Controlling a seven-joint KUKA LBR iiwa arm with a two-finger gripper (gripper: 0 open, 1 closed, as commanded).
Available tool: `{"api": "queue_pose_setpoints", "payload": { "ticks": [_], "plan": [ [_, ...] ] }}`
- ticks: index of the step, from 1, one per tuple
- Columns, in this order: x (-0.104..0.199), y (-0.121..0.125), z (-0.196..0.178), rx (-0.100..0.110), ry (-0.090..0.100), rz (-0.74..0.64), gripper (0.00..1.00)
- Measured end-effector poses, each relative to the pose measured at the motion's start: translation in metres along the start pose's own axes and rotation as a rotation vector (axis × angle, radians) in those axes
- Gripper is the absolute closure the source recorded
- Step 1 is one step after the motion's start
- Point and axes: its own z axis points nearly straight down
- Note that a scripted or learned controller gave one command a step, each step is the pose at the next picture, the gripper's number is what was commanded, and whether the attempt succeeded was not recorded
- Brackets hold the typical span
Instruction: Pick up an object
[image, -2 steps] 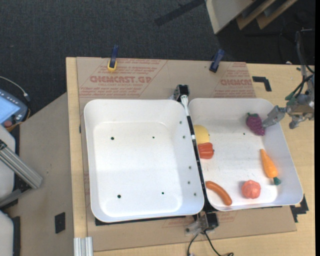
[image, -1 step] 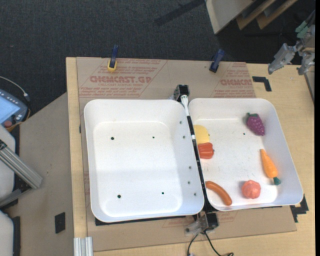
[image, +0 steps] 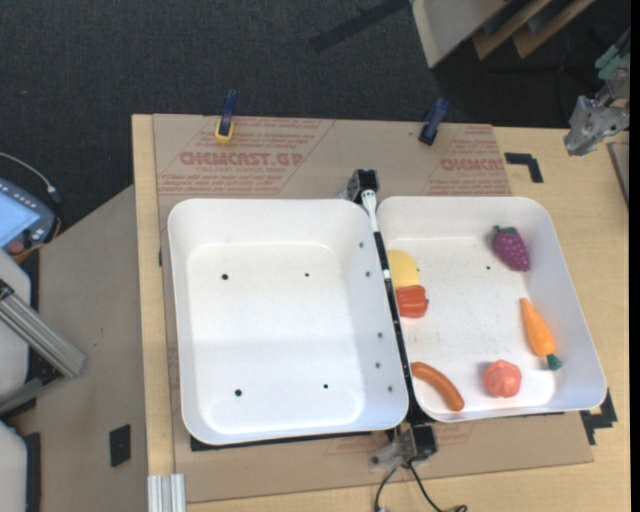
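Six toy foods (image: 540, 332), right bin (image: 470, 225)

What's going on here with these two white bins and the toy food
Nothing is being handled right now. The pincer sits at the upper right, away from the bins. In the right bin lie purple grapes, a carrot, a tomato, a sausage, and a yellow piece touching a red piece.
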Motion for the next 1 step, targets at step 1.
{"api": "queue_pose_setpoints", "payload": {
  "ticks": [1],
  "plan": [
    [0.0704,0.0021,-0.0611,-0.005,0.005,-0.006,1.00]
  ]
}}
